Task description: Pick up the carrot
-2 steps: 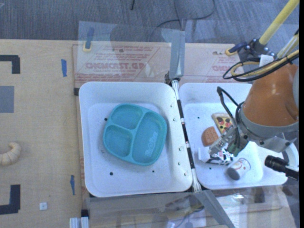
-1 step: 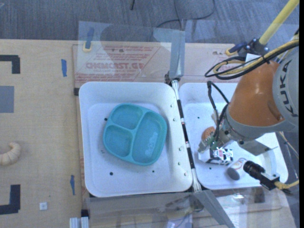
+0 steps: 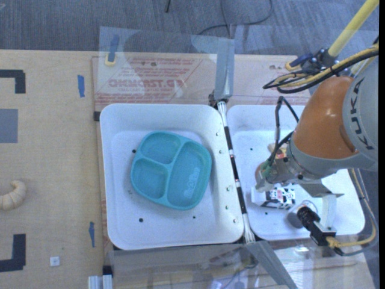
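Orange-banded arm (image 3: 325, 125) holds its tool (image 3: 274, 176) over the right bin (image 3: 240, 122); grip state and carrot's place cannot be told

The grey KUKA arm (image 3: 361, 119) reaches in from the right of the camera view, its orange band (image 3: 322, 122) bulging broad and rounded above the wrist (image 3: 301, 164). The wrist bends downward and to the left, carrying the gripper (image 3: 274, 182) low at the arm's tip. Yellow and black cables (image 3: 319, 65) loop along the arm behind and above the jaws. Seen from above, the wrist housing hides how the jaws stand.
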Controlling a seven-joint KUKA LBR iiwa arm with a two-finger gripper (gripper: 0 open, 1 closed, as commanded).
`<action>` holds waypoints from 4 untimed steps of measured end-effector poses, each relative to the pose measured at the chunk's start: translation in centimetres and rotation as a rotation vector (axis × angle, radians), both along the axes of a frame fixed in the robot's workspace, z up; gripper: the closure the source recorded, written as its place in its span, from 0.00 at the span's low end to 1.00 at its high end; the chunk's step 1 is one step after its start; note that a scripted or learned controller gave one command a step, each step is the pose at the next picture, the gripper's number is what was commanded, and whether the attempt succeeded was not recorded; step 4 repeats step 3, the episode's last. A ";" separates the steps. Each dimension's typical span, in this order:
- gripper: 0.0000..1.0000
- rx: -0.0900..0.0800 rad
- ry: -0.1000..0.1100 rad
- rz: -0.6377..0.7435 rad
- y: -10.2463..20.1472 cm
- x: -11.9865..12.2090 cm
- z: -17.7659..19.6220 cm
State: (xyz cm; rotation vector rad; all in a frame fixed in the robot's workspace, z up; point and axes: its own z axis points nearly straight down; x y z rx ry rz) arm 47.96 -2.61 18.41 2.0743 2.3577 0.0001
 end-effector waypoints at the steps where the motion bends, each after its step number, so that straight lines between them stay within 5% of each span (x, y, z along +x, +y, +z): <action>1: 1.00 0.000 0.002 -0.349 -3.9 0.0 3.1; 2: 1.00 0.001 0.005 -0.222 -3.9 -0.1 1.1; 3: 1.00 0.000 0.000 -0.196 -14.6 0.0 2.0; 4: 1.00 0.000 0.000 -0.196 -14.6 0.0 2.0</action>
